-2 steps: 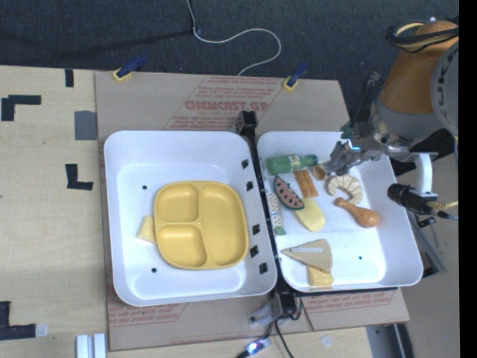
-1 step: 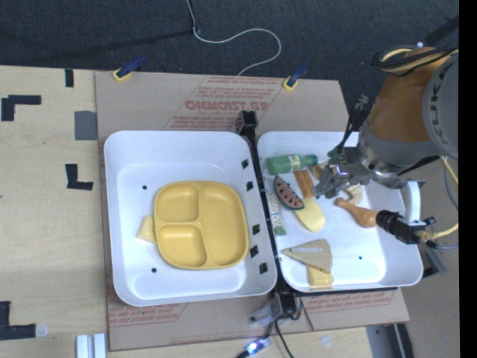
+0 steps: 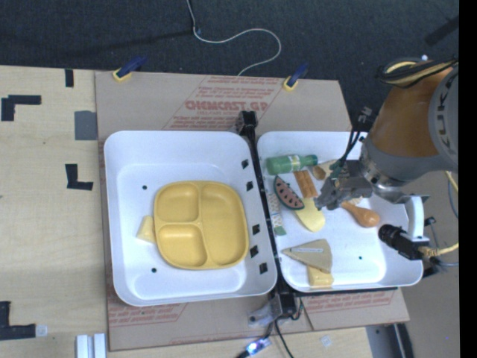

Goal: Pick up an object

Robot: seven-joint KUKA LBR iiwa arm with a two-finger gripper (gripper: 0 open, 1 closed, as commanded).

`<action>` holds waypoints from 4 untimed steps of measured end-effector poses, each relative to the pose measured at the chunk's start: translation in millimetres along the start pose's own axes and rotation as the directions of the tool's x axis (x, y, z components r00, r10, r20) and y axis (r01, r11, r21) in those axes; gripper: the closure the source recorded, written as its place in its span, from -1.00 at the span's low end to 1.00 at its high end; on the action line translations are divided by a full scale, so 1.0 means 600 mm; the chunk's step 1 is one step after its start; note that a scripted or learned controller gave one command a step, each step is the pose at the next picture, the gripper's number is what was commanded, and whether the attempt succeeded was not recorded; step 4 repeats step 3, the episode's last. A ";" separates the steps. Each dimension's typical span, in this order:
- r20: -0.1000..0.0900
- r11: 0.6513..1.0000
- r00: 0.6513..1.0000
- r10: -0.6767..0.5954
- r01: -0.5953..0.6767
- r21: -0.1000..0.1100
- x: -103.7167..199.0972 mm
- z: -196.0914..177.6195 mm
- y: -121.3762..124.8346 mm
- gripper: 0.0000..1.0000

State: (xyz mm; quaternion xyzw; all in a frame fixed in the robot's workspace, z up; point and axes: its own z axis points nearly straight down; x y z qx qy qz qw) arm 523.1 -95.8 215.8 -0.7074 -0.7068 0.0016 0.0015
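Observation:
My gripper [image 3: 332,194] hangs low in the right bin [image 3: 373,271], just above a pale yellow banana-shaped piece [image 3: 310,218] and beside an orange carrot-like stick [image 3: 305,184]. A green bottle [image 3: 292,163] lies at the back of that bin. A watermelon slice [image 3: 288,192] sits by the left wall. A tan sandwich wedge [image 3: 311,253] and a yellow cheese block [image 3: 320,277] lie at the front. An orange-brown pear-shaped piece [image 3: 363,215] rests right of the gripper.
The left bin [image 3: 127,162] holds a yellow divided plate [image 3: 201,224] with a pale yellow wedge [image 3: 144,229] tucked at its left side. A black divider [image 3: 257,192] runs between the bins. The arm's orange band [image 3: 406,121] looms over the right bin's back right corner.

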 end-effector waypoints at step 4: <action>0.000 1.000 1.000 -0.003 0.003 -0.004 0.010 -0.028 0.015 1.00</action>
